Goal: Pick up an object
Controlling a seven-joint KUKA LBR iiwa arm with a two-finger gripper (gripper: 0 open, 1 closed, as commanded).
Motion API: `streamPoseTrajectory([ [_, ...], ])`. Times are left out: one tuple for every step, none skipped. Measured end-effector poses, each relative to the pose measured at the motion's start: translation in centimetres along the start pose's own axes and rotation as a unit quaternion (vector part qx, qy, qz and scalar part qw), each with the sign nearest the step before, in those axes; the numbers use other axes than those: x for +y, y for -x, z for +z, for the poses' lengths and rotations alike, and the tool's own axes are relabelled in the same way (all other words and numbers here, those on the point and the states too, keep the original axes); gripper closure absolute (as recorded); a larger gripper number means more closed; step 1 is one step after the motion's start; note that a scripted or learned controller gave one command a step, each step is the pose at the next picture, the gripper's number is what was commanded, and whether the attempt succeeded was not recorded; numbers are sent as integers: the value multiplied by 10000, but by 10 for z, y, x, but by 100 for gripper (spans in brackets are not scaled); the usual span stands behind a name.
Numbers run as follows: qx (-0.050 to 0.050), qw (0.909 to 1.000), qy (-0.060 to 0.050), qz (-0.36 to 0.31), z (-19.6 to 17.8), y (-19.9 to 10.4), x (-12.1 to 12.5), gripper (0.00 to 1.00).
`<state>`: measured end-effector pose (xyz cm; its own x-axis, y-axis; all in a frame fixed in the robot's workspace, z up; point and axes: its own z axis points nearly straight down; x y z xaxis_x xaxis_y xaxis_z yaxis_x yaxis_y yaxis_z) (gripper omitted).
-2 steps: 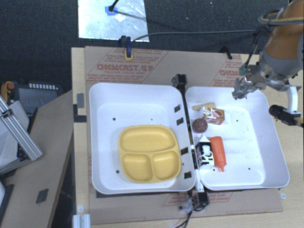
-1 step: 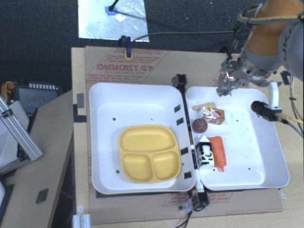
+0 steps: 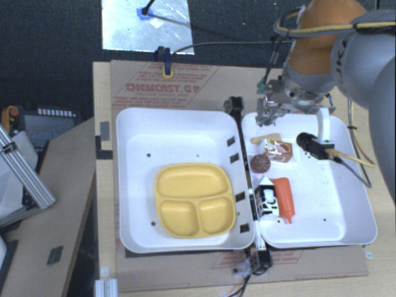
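Yellow plastic comes nearest: a plate with three compartments lies in the left bin, toward its near right corner. Across the divide, in the right bin, a tapered orange object lies with its length running roughly near to far, closer to that bin's left wall than to its right. Just beside it on the left, against the left wall, sits a small black-and-white item; whether the two touch cannot be told.

Farther in, still by the left wall, is a round dark-red piece. Next comes a small packet printed in white, red and brown, just beside the round piece. Beyond the packet, a short tan strip lies crosswise.

The gripper hangs over the far left corner of the right bin, just beyond the tan strip. Whether it is released or clenched cannot be told, and nothing is seen gripped in it. The grey arm with its orange band rises to the right behind it.

Beyond both bins, cardboard with red print covers the bench. A blue clamp sits at its far edge, and a silvery sheet lies behind that.
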<state>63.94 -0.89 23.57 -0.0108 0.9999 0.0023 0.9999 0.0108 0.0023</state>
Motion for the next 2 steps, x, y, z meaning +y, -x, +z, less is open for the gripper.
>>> streamPoseTrajectory([
  [1,10000,-1,1,-3,-61,-6,100],
  [1,10000,1,2,2,-119,0,100],
])
